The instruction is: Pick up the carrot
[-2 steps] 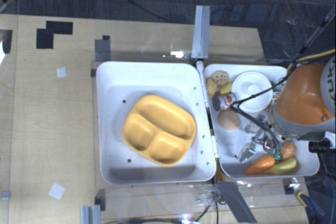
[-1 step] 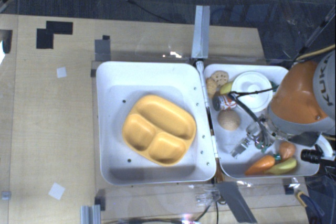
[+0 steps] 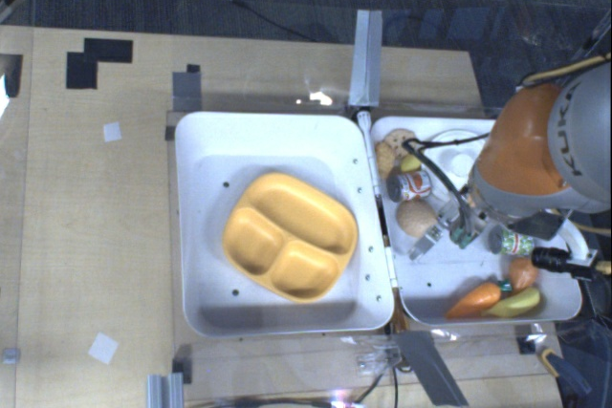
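Wooden table point(image 3: 86, 234) carries two white bins. We see a yellow divided tray point(image 3: 290, 234) in the left bin point(image 3: 201, 205); the right bin point(image 3: 564, 306) holds the carrot point(image 3: 475, 299) near its front edge, beside small produce. The arm point(image 3: 535, 153) leans over it, gripper point(image 3: 457, 229) low above the floor; we cannot tell its grip.

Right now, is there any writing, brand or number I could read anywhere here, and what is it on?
"KU": the start of a brand name on the grey arm, cut off at the picture's edge.
Labels on the small can and the bottle in the right bin: too small and blurred to read.
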Available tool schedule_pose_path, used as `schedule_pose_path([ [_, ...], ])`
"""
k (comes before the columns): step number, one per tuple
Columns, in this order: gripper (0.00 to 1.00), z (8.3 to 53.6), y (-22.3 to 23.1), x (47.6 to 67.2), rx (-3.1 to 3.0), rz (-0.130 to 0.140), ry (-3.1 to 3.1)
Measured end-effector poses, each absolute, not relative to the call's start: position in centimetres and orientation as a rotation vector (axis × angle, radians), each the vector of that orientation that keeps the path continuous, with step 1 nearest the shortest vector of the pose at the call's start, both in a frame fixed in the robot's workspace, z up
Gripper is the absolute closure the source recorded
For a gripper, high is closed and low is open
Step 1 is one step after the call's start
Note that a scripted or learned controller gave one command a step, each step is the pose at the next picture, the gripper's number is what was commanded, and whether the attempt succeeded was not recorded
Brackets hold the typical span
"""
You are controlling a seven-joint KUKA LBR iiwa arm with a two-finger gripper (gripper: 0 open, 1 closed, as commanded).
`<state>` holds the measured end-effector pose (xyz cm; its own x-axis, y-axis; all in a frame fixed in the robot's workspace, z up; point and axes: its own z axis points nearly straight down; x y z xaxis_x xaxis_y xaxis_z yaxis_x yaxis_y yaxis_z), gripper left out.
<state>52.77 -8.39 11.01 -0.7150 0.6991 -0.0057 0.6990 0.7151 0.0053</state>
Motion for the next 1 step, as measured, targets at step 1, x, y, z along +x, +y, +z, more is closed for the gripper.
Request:
schedule_pose_path([
  [1, 0.0, 12.07, -8.84, 49.38, 1.528, 0.003, 2.741],
])
